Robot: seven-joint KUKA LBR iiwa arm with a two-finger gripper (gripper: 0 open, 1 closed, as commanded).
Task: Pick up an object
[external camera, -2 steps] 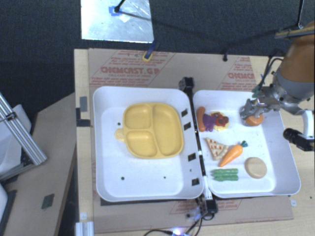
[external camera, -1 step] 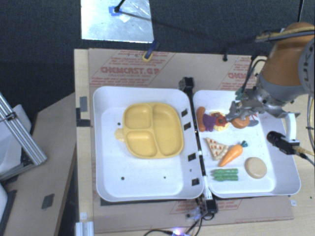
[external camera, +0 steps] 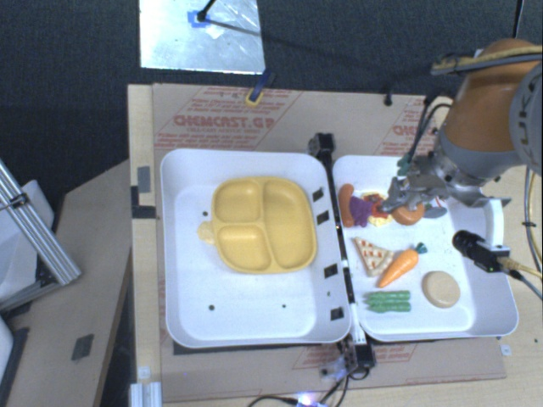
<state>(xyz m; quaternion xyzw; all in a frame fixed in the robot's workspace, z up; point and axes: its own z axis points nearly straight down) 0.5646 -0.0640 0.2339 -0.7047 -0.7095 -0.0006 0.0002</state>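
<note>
My gripper [external camera: 400, 198] hangs low over the upper part of the right bin [external camera: 501, 312]. Just under and to its right lies a round orange-brown toy [external camera: 410, 215], partly hidden by the gripper. To the left of the gripper are a purple grape bunch [external camera: 362, 210] and a brown sausage [external camera: 345, 203]. Nearer the front lie a pizza slice [external camera: 370, 253], an orange carrot [external camera: 399, 267], green beans [external camera: 388, 301] and a beige round cookie [external camera: 441, 288]. Whether anything is held cannot be seen.
A yellow divided plate [external camera: 259, 225] lies in the left bin [external camera: 182, 312]. A black divider [external camera: 335, 227] runs between the bins. The grey arm [external camera: 488, 125] reaches in from the right above the right bin's far corner.
</note>
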